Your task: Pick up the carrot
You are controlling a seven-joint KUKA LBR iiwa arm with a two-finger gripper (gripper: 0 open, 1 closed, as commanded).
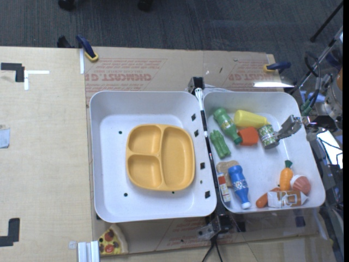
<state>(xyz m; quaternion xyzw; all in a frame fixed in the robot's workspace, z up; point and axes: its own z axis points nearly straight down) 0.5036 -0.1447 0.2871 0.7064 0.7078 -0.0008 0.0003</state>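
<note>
Hovering beside a tin (267, 136), gripper (287, 126) perhaps touching, carrot (286, 177) apart

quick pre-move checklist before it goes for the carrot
1. Carrot in view in the right bin: ok.
2. Gripper over the carrot: not ok, it sits up-frame of it, by the small can.
3. Jaws open and free of any object: cannot tell.
4. Room around the carrot: not ok, the white carton and a round orange piece crowd its lower end.
5. Top of the carrot uncovered: ok, green stem showing.
</note>
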